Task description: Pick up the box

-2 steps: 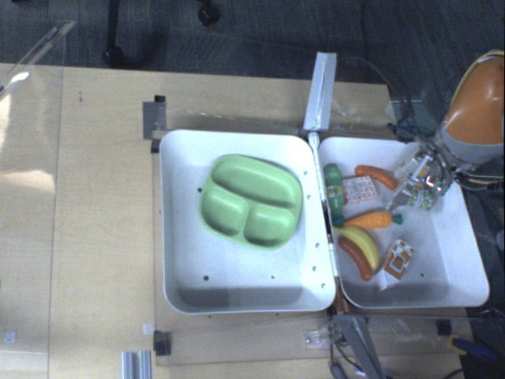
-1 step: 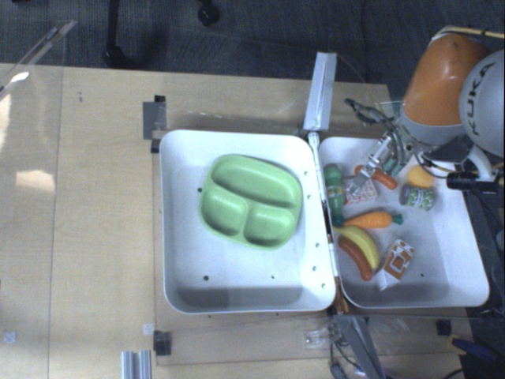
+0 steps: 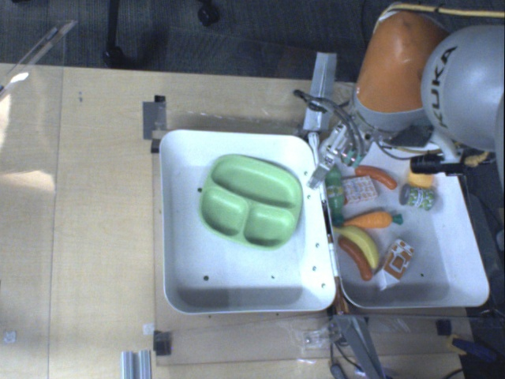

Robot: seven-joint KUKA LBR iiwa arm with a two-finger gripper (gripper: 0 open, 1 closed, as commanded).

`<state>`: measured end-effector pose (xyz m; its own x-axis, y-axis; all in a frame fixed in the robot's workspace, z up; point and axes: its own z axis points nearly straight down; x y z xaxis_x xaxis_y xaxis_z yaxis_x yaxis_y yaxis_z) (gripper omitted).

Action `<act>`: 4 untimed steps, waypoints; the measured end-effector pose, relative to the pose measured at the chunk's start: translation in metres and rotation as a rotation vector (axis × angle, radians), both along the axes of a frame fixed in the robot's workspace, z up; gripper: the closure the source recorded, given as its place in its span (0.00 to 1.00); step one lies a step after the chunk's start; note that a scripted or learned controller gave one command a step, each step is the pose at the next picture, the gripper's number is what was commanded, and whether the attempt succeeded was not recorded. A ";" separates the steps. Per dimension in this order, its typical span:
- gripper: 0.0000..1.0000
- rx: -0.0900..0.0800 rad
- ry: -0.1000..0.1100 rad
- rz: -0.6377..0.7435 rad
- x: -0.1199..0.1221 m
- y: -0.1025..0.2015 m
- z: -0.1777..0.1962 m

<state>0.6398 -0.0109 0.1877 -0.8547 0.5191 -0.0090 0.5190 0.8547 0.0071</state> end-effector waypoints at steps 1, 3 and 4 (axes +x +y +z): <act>0.00 0.001 0.002 -0.264 0.016 -0.029 0.042; 0.00 0.009 0.005 -1.139 0.030 0.042 0.128; 0.00 0.007 0.008 -1.170 0.029 0.078 0.048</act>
